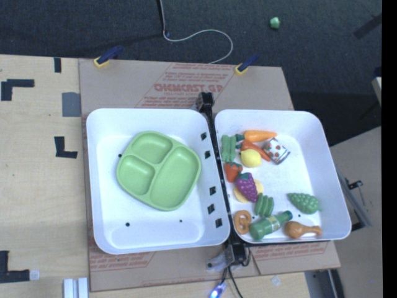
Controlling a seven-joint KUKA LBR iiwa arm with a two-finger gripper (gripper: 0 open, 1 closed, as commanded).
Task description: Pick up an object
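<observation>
The left bin (99, 166) holds a green divided plate (159, 170), set slightly toward its far left corner, with three compartments. A few small dark specks lie on the bin floor near its near edge, too small to identify.

Both bins rest on a cardboard sheet (186, 85). Its red printing is faint and partly cut off by the bins' far edges. A yellow clip (108, 56) grips its far left corner and a blue-and-yellow clip (247, 63) grips its far edge further right. A thin cable (186, 36) loops over the dark floor beyond.

The right bin (322, 148) carries the objects to pick, crowded toward its left edge. Along that edge, from far to near, are green pods (228, 146), a red-orange piece (231, 171) whose kind is hard to make out, and a pretzel (242, 220) near the near left corner. Just right of these, a carrot (260, 135) lies at the far side, with a lemon (250, 159) below it. A red sliver between them is partly hidden. Purple grapes (246, 186) cover most of a yellow piece beneath. A ribbed green vegetable (265, 204) touches the grapes' near side, and a green bottle (270, 225) lies on its side by the near edge.

Further right are a small white-and-red carton (276, 151), a bumpy green piece (303, 202), and a brown drumstick (302, 230) against the near edge.

A small green ball (275, 22) sits on the floor, well apart.
</observation>
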